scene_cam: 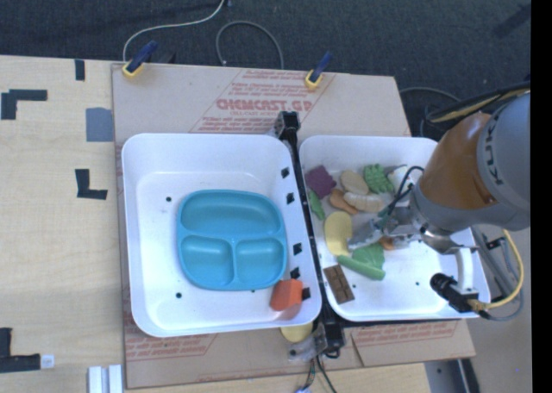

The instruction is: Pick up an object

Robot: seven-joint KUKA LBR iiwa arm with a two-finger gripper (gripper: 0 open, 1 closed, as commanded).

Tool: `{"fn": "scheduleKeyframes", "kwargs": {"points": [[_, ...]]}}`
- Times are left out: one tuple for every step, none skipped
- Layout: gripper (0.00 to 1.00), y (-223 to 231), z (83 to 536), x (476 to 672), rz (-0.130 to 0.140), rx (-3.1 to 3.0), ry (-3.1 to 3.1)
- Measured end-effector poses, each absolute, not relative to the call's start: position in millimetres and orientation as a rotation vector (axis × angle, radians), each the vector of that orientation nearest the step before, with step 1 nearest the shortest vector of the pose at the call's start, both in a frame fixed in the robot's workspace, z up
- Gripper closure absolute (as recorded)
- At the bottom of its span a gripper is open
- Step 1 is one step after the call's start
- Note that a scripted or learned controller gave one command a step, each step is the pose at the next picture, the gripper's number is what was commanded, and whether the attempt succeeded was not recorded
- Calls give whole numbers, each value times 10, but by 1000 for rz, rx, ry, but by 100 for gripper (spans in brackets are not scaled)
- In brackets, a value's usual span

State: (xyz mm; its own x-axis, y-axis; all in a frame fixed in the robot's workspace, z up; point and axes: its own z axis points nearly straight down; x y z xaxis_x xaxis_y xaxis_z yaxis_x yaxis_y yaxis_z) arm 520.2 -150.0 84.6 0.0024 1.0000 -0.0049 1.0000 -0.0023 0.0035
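My gripper (379, 234) reaches into the right bin (392, 301) from the right, low over the pile of toy food. Its fingertips sit among a yellow piece (337, 231), a green leafy piece (366, 260) and a small orange piece (388, 243). Further back in that bin lie a purple piece (320, 181), a tan piece (354, 182), a beige piece (364, 202) and a green piece (376, 177). A brown block (337, 283) lies near the bin's front left. Nothing is clearly between the fingers.
The left bin (142, 210) holds a blue divided plate (231, 239) and an orange block (287, 295) at its front right corner. A black divider (297, 202) runs between the bins. A yellow object (295, 332) sits just outside the front edge.
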Motion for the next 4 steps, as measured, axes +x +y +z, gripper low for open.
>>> {"fn": "scheduleKeyframes", "kwargs": {"points": [[100, -1480, 1029, 5230, 7, 2215, 2218], [0, -1480, 1021, 5226, 6, 2216, 2218], [0, -282, 1904, 6268, 18, 2198, 2233], [0, -809, 1839, 5869, -6, 2227, 2217]]}}
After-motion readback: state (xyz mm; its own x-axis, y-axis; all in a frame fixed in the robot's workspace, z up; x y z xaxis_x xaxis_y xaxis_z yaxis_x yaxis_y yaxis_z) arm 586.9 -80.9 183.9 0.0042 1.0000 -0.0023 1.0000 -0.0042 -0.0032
